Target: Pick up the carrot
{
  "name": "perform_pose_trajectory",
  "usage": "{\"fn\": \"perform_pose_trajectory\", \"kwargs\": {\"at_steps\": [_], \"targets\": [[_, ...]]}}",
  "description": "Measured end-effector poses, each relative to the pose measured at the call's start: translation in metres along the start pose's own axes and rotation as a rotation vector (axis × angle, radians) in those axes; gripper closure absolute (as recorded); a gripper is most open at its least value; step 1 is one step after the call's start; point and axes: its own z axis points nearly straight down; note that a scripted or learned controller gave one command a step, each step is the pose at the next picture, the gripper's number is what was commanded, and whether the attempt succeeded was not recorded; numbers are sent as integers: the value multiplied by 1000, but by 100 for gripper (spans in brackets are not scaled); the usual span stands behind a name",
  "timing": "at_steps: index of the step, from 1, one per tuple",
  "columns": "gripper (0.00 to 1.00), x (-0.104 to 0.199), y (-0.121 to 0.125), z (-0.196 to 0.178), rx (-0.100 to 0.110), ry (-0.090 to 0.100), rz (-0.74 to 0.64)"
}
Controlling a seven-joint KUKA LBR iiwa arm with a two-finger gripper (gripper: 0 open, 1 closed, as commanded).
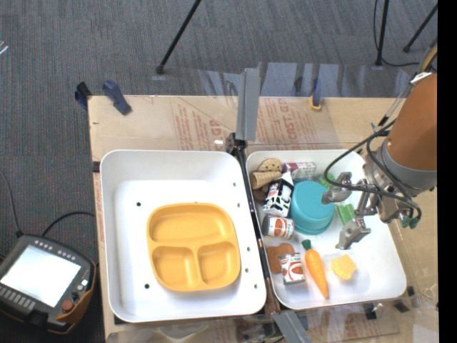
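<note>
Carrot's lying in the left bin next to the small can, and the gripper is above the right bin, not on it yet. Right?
One thing is off: the carrot lies in the right bin, not the left. The camera view shows it near that bin's front edge, beside the small can. The left bin holds the yellow divided tray. The rest stands: the gripper is above the right bin, apart from the carrot.

**What you can't quite make out from up here**

The arm (418,131) runs off the right edge, so most of it is cut. The gripper (355,229) is a tangle of metal and cables; fingers hard to read. The blue bowl (312,206) hides part of the green thing (345,211) behind it. Labels on the small cans (278,226) are too tiny to read.
</note>
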Motion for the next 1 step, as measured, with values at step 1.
{"fn": "perform_pose_trajectory", "kwargs": {"at_steps": [1], "targets": [[0,6,14,149,-4,14,-79]]}}
